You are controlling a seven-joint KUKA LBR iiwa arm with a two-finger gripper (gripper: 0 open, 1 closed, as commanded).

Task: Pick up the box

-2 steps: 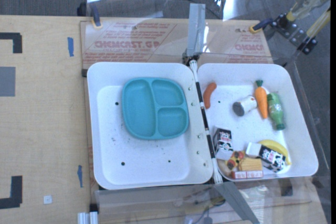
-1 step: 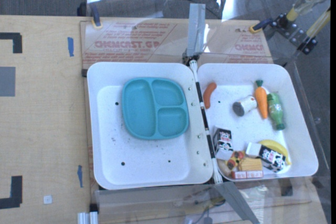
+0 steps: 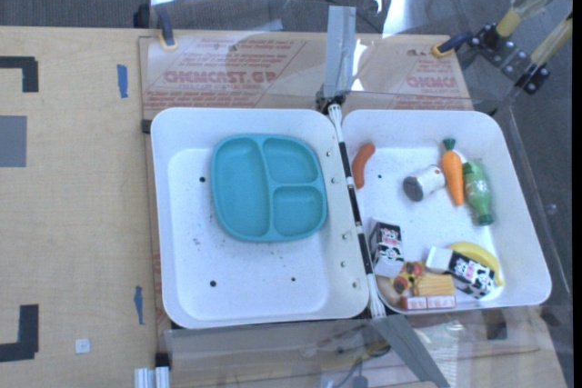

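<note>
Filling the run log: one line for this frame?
cow-print box: right bin, near divider | second cow-print box: beside banana | teal plate: left bin

**Two bins side by side on the bench**

The wooden bench (image 3: 73,195) runs across the frame's left and centre. On it, the left bin (image 3: 177,286) and the right bin (image 3: 518,186) touch along the middle. Just above them lies a printed cardboard sheet (image 3: 227,73), with blue tape (image 3: 122,80) to its left.

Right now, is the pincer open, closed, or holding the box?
Pincer: cannot be told.
The cow-print box lies free in the right bin, with nothing gripping it.
</note>
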